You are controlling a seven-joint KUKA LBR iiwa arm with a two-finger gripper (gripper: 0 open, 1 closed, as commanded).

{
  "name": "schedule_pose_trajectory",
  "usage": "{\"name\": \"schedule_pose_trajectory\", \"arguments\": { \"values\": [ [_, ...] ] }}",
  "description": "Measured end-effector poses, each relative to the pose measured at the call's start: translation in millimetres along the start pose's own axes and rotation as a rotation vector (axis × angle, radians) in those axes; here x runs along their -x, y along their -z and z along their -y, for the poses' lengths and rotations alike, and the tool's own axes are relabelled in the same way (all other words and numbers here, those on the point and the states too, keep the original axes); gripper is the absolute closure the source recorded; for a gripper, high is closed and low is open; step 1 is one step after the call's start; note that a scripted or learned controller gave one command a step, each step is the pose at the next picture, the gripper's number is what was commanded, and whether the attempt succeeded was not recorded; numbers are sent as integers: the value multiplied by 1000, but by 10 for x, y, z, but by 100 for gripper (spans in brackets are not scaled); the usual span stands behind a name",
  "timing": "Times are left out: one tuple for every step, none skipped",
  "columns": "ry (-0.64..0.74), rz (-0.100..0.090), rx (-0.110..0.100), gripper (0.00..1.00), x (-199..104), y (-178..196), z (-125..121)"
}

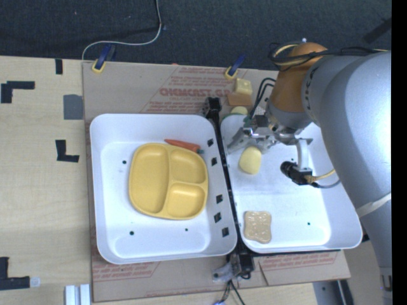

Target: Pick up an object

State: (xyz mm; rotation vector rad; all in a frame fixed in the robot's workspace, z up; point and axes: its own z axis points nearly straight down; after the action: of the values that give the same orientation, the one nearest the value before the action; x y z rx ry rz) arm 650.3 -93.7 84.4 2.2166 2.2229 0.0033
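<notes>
Seen from above, the grey arm's two-finger gripper (257,135) hangs over the right-hand shallow white bin (331,224), at the 11 o'clock corner of its floor. Whether it is parted or closed cannot be told. A pale yellow rounded lemon-like object (250,161) lies just below it, beside the dividing edge between the bins, long axis running roughly 12 to 6 o'clock; contact with the gripper is unclear. A tan textured flat piece (257,225) lies at 6 o'clock, well apart, with open floor between and to 3 o'clock. In the left-hand white bin (105,189), a yellow three-compartment plastic plate (168,180) sits centrally, and an orange carrot-like stick (182,145) lies at its 12 o'clock rim.
</notes>
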Motion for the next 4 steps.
{"name": "schedule_pose_trajectory", "arguments": {
  "values": [
    [-3,1,-3,0,167,7,173],
    [-1,0,-3,0,170,4,102],
    [-1,1,-2,0,172,6,129],
    [-1,0,-2,0,209,7,141]
  ]
}}
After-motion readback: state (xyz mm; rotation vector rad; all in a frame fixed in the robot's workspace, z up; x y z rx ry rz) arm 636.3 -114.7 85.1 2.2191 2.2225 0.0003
